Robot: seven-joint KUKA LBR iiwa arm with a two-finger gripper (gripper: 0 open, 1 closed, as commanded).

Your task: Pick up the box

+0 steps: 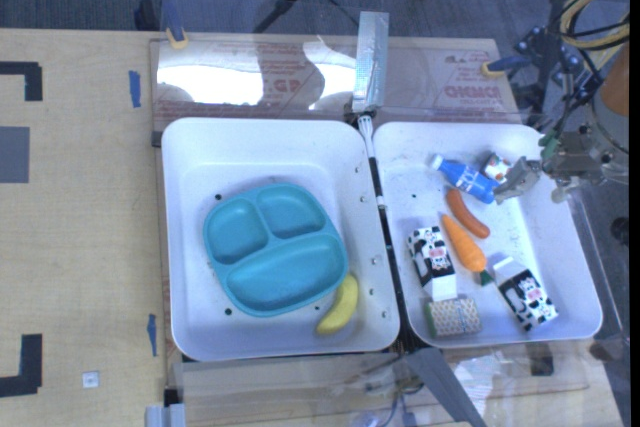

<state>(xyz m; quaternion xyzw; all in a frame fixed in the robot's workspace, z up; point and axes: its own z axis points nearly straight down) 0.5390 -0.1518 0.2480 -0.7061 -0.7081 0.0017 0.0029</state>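
Note:
In the right bin [580, 245] lie two small white boxes with black cow patches, one [432, 258] left of middle and one [527, 298] near the front right corner. A tan, green-edged block [454, 316] rests at the front, just below the first box. My gripper [517, 179] hangs over the back right of this bin, beside the blue bottle [466, 177], well apart from both boxes. Nothing shows between its fingers.
An orange carrot [464, 242] and a reddish sausage [467, 213] lie between the boxes and the bottle. The left bin [190, 155] holds a blue divided plate [275, 247] and a banana [340, 307]. A metal divider [371, 65] stands behind the bins.

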